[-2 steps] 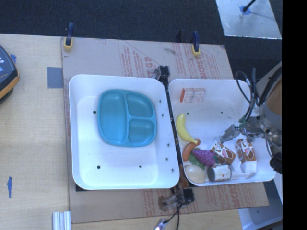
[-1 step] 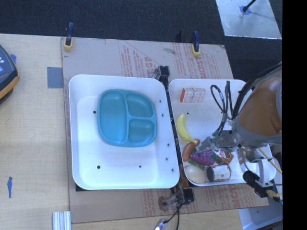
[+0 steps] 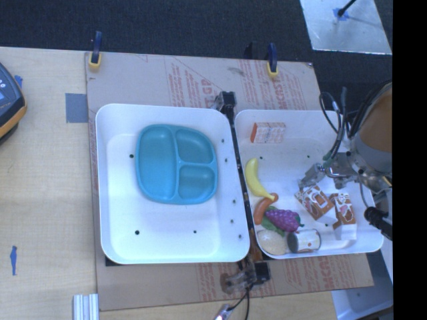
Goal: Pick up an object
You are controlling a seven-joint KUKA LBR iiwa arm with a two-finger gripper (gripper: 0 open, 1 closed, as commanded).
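Nearest the lens: small can (image 3: 305,241) on its side against the front wall of the right bin (image 3: 303,120), beside a pale round disc (image 3: 271,243). Behind them — purple grapes (image 3: 283,219), carrot (image 3: 261,210), yellow banana (image 3: 257,179) along the bin's left wall. Two printed packets (image 3: 328,206) lie near its right edge, an orange-white carton (image 3: 267,133) at the back. Bare white floor mid-bin. Gripper (image 3: 319,174) hangs just behind the packets — cannot tell its opening, nothing visibly held. Left bin (image 3: 120,199) holds a smooth blue divided plate (image 3: 177,163)
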